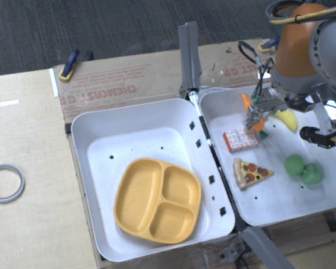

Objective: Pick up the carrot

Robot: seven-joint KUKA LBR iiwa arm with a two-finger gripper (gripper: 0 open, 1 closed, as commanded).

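The yellow divided plate (158, 200) lies nearest the camera, in the left bin (95, 194), well apart from the gripper and on the far side of the divider from it.

Arm pose: the grey arm (333, 52) enters from the right edge, with its orange band (296, 45) above the wrist. The wrist points down and toward the left over the rear of the right bin (332, 199). The gripper (255, 116) sits low at that bin's rear section.

Gripper state: the carrot (250, 110) appears as a thin orange piece directly at the gripper, seemingly between the fingertips. The gripper reads as clenched on the carrot, although the small scale makes the contact hard to confirm.

Items outward from the gripper:
- A yellow banana (287, 119) lies just beside the gripper, on the arm side.
- A red-and-white box (240, 139) lies just below the gripper, toward the camera.
- A pizza slice (251, 172) lies farther toward the camera.
- Two green round items (304, 168) lie near the front of the right bin.

Hidden or unclear: cables and the wrist housing cover part of the bin's rear corner. The arm's upper links are cut off at the right edge. On the worktop (40, 248), far to the left, lies a grey tape ring (1, 183).
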